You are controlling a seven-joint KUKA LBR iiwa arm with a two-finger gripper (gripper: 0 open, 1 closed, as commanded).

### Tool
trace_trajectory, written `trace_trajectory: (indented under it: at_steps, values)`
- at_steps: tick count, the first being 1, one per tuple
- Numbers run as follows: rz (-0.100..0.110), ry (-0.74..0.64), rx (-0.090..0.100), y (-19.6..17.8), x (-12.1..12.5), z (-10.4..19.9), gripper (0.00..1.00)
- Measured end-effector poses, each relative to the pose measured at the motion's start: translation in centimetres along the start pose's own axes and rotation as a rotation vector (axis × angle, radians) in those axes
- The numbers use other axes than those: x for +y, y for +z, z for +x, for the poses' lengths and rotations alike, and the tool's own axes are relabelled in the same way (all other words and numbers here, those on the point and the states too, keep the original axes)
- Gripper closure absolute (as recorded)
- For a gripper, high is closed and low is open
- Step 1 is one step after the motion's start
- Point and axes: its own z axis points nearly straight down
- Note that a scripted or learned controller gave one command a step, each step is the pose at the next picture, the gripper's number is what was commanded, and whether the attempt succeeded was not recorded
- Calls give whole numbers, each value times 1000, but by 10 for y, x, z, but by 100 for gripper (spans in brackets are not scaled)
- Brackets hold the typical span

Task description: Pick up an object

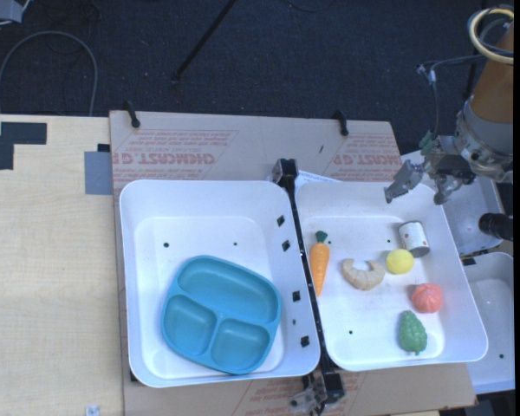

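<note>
The gripper [423,180] is hanging over the far right corner of the right bin [377,211], above the rim and well apart from every toy, so it looks to be waiting to pick a target, not reaching for one. Its two dark fingers [402,183] are standing spread apart with nothing between them, which suits an approach that has not yet begun. The candidates are all lying loose on the right bin's floor: a toy carrot [318,266] lying along the divider, a pale curled piece that looks like a croissant or shrimp [363,274], a yellow ball-like fruit [399,262] just beside a small white cylinder [413,237], a red-orange round fruit [426,297] and a green bumpy toy [411,332]. The cylinder is lying nearest the gripper. The left bin [156,211] is holding a blue divided plate [220,313], probably too flat for an easy pinch.
</note>
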Motion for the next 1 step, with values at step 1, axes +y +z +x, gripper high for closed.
trace_trajectory:
  at_steps: [1]
  values:
    - [-12, -2, -2, -7, 2, 0, 0]
